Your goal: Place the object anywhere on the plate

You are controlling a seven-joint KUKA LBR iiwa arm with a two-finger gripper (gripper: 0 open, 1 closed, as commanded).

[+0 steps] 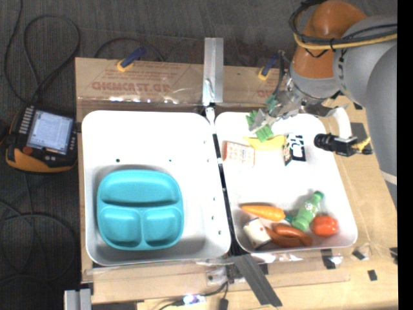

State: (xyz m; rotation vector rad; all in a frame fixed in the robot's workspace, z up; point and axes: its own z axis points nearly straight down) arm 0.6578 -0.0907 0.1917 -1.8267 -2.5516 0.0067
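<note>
Right bin (345, 192), near edge: a cluster of toy food sits packed into the near corners, comprising an orange carrot (262, 211), a brown sausage (288, 234), a white-and-red block (255, 231), a green bottle (307, 211) with white cap, and a red tomato (324, 225), all touching or just beside one another. Middle of the right bin: bare white floor, open room between the cluster and the far items. Far part of the right bin: a red-and-white card (238, 153) near the divider, a yellow flat piece (267, 141), and a black-and-white packet (294, 148) just beside it. The gripper (261, 125) hangs over the far edge of the right bin; its green-tipped fingers stand a little apart with nothing visible between them, directly above the yellow flat piece, contact not determinable. Left bin (90, 147): a turquoise plate (139, 208) with three compartments, one long and two small, lies toward the near edge, well apart from the gripper and across the divider; white floor lies open on its far side. Beyond the bins: cardboard sheet (148, 82) with clamps; a handheld pendant (42, 141) rests left of the bench.
</note>
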